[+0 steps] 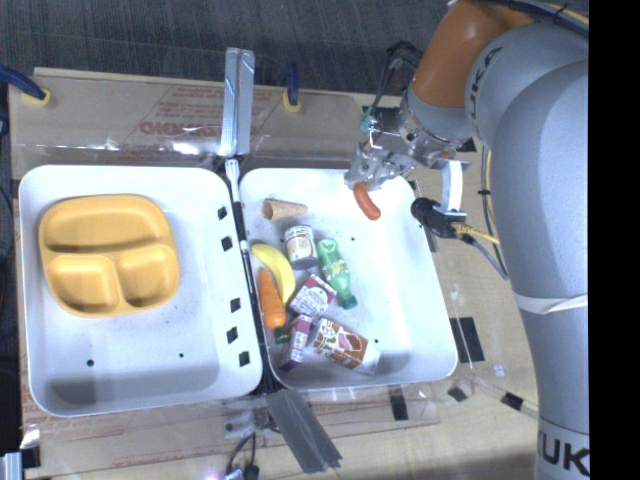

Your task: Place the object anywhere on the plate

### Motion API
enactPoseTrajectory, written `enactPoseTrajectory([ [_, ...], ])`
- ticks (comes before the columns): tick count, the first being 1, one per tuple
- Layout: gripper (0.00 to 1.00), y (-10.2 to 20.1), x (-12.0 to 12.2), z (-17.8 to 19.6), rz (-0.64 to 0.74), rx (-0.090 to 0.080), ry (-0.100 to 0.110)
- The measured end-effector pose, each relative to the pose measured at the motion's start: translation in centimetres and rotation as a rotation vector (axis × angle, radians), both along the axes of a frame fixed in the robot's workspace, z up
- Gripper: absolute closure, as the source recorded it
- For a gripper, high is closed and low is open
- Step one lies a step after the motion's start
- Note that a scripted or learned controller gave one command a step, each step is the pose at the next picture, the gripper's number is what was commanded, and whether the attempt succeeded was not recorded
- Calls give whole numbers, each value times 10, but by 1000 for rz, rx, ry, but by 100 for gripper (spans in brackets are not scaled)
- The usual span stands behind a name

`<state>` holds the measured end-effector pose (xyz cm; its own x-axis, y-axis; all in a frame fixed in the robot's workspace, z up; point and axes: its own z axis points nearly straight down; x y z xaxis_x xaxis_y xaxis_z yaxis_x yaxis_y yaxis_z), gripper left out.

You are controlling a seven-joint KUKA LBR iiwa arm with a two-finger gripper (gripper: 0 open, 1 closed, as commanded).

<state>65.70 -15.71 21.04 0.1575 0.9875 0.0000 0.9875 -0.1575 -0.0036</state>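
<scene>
I am holding my gripper (pixel 368 180) over the far part of the right bin (pixel 425 298), its fingers pinching the upper end of a small red sausage (pixel 367 202), which is hanging tilted above the bin floor. The yellow plate (pixel 108 253) with three compartments is lying in the left bin (pixel 130 368), well apart from the sausage. Below my gripper, a cone (pixel 284 208), a can (pixel 298 243), a green bottle (pixel 336 271), a banana (pixel 273 268), a carrot (pixel 271 301) and two cartons (pixel 335 343) are lying in the right bin.
</scene>
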Motion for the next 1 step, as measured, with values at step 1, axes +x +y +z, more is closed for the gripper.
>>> enactPoseTrajectory([
  [1,100,63,-61,-21,-58,-1,2],
])
